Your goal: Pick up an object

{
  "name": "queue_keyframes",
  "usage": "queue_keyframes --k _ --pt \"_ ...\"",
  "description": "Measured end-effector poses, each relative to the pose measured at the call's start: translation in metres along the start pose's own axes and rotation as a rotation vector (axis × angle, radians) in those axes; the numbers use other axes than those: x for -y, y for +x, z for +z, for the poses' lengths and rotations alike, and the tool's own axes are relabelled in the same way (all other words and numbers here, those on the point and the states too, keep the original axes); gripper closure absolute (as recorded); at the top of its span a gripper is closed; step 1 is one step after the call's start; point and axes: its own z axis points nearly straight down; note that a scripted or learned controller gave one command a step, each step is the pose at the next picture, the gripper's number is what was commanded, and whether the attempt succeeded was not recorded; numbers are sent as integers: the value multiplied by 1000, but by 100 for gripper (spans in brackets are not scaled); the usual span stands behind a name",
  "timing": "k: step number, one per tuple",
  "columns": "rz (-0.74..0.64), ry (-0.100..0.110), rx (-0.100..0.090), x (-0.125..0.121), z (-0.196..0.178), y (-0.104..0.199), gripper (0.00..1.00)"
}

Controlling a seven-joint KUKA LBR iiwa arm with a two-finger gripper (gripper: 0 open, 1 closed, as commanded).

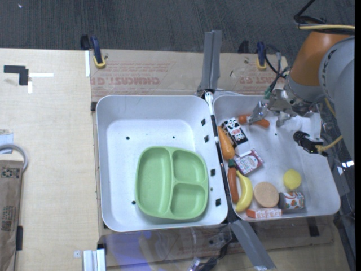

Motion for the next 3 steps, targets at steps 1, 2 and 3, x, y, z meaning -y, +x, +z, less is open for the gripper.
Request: queue_keyframes --k 1,2,3 --pt "-2 3 8 1 -8 -4 100" --pt "-5 0 4 -1 -9 0 0" --pt "-28 -20 30 41 -4 44 0"
